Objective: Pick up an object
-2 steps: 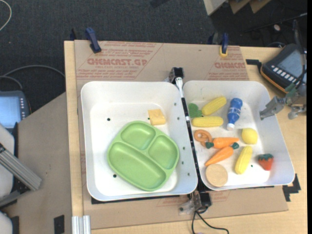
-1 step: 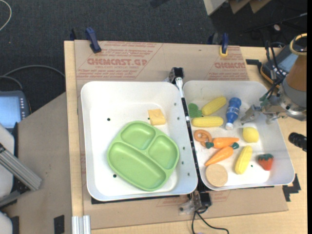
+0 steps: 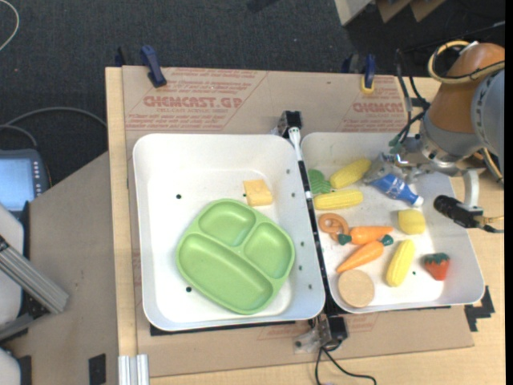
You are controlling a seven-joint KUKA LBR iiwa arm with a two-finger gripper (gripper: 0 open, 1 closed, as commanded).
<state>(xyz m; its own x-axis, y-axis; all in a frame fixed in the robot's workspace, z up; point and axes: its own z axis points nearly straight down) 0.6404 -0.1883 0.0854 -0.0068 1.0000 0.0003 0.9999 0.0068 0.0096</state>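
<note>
Gripper (image 3: 390,172) lowered at the blue item (image 3: 398,188) in the far part of the right bin (image 3: 463,289); finger spacing cannot be told.

The blue item, seemingly a small tube or packet, is taken as the likely target. It lies just beyond the yellow block (image 3: 412,220), and the corn cob (image 3: 350,172) is set near its left side. A good grasp is judged to call for the fingers to be centred across the item's narrow width and a straight vertical lift. The bin's far wall is close behind the item, so little room is left there. More open floor is seen toward the near side, before the strawberry (image 3: 436,265). The left bin (image 3: 160,167), with its green divided plate (image 3: 234,254), is well apart from the item.
</note>
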